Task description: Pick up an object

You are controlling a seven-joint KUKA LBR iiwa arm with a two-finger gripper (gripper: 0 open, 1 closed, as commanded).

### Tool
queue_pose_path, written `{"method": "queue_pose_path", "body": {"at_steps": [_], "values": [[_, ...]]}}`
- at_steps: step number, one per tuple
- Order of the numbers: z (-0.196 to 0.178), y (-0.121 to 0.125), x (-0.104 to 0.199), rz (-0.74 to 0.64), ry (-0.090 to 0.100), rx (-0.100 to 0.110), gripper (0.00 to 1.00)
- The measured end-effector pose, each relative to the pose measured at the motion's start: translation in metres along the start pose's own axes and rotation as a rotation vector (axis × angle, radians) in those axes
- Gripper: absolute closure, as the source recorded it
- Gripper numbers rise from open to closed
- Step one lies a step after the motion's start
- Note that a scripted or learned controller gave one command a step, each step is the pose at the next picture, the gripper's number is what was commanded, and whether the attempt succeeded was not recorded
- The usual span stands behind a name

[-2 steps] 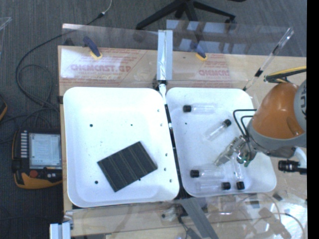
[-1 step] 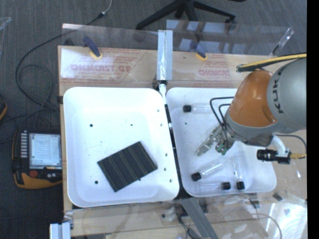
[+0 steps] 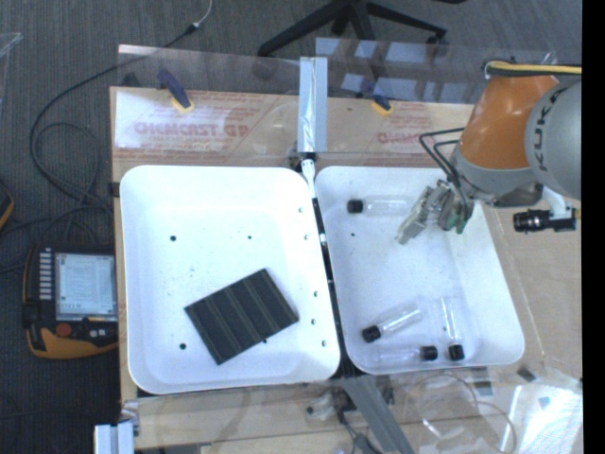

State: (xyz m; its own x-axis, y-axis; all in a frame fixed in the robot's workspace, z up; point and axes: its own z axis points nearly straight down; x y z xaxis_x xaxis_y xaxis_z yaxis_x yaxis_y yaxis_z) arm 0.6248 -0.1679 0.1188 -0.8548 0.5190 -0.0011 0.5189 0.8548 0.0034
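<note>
My gripper hangs over the upper middle of the right bin, pointing down and to the left from the orange-banded wrist. A clear tube with a black cap lies just to its left near the bin's far wall. More clear tubes lie along the near side: one slanted, one upright in the view and one along the front wall. A dark ribbed rectangular block lies flat in the left bin.
The ridge between the two bins runs down the middle. A metal post stands behind the bins. A yellow-and-black handheld unit lies on the floor to the left. A chair base is beyond the bench.
</note>
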Motion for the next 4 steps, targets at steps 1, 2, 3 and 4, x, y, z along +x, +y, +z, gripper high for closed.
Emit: {"method": "queue_pose_path", "body": {"at_steps": [1,2,3,4], "values": [[0.027,0.046,-0.012,0.028,0.004,0.009,1.0],[0.026,0.072,0.01,0.093,-0.011,0.003,1.0],[-0.066,0.166,0.061,0.124,-0.001,0.002,1.0],[-0.216,0.1,0.058,-0.269,-0.004,0.003,1.0]]}}
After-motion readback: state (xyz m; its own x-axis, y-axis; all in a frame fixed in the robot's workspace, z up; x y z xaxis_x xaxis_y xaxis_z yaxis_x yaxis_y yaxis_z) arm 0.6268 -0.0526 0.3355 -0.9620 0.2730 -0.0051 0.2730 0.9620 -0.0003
